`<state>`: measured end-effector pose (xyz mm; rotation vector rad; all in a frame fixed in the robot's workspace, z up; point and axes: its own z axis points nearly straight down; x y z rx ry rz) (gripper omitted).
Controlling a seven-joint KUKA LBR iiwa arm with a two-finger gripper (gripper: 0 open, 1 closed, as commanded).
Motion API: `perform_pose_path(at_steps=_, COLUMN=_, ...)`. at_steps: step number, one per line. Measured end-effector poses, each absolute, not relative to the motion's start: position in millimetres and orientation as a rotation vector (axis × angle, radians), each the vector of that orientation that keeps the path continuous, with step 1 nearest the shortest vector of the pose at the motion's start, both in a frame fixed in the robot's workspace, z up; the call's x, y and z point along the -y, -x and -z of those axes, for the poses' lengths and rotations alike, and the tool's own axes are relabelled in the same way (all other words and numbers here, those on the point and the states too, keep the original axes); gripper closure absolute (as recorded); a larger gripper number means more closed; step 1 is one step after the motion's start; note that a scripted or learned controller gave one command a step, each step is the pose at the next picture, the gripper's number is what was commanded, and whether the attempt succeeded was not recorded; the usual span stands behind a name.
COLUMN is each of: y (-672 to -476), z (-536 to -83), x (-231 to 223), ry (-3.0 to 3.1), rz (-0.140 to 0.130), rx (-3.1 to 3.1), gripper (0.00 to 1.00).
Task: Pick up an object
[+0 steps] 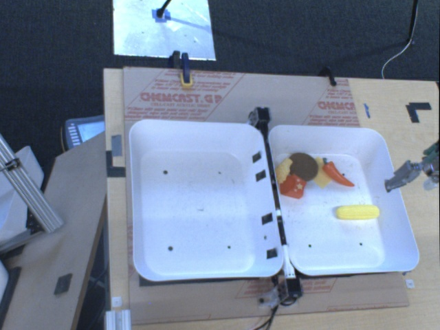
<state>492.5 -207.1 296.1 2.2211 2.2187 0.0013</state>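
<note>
Yellow corn cob [357, 212] lies alone on the floor of the right bin [395, 256], toward its right half, and looks the easiest of the objects to take. Up and to the left sits a tight cluster: a brown round piece [303, 164], a red piece [293, 187] touching it below, an orange carrot-like piece [337, 174] beside it, and small yellow bits among them. The left bin [199, 205] adjoins along the middle divider. Both bins rest on the surface [240, 95]. The gripper [405, 175] sits at the right bin's right rim, above the corn, carrying nothing; whether its jaws are spread or pressed together I cannot tell. By my reading, all of the pick remains: approach, grasp, lift.
</note>
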Motion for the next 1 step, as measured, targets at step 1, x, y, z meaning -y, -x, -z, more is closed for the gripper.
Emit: perform_pose_path(at_steps=1, y=-487.3, z=-313.8, x=206.7, ry=-2.217, rz=-0.003, rx=-2.219, gripper=0.00)
